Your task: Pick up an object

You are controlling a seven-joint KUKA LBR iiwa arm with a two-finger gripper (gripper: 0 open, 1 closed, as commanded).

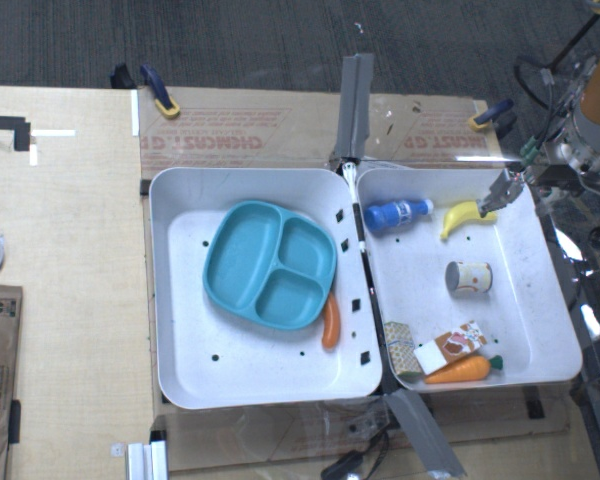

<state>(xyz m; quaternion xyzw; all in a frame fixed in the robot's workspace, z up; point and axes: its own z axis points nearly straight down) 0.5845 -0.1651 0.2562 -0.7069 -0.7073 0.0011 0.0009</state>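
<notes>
The right bin (540, 298) holds a yellow banana (463, 219), a blue bottle (397, 213) lying on its side, a small beige cup (469, 277) tipped over, an orange carrot (462, 370), a small snack box (459, 342) and a tan patterned block (398, 347). My gripper (501, 194) hangs at the back right of that bin, its tip right at the banana's right end. Nothing is visibly held in it.
In the left bin (175, 298) lie a teal divided plate (270, 265) and an orange sausage (331, 323) by the plate's lower right rim. A grey divider post (355, 108) rises between the bins. Cables and arm hardware (570, 118) crowd the right edge.
</notes>
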